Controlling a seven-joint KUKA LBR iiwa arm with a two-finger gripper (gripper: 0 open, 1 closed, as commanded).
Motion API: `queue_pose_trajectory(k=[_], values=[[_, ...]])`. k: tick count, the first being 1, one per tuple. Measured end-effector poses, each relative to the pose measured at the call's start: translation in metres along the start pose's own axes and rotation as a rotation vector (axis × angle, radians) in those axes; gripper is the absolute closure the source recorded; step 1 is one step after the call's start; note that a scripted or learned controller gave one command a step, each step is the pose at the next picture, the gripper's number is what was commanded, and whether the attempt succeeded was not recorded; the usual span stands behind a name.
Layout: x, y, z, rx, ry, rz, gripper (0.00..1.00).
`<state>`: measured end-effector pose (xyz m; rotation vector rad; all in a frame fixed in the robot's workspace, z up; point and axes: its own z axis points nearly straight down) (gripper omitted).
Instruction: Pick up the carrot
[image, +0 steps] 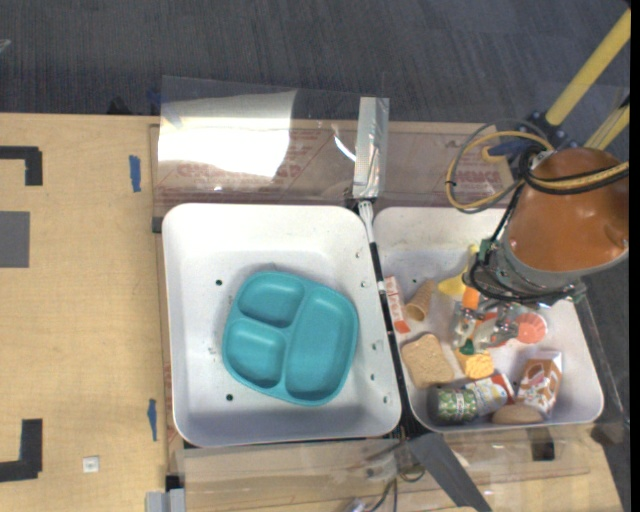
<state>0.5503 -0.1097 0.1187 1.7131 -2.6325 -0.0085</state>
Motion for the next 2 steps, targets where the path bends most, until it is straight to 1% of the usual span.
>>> queue_pose_trajectory(k=[1,2], values=[[-0.039,0.035,-0.144,0.021,-0.004,-0.075,1.00],[-0.020,0.025,-0.172,0.009,0.000,-0.617,1.00]])
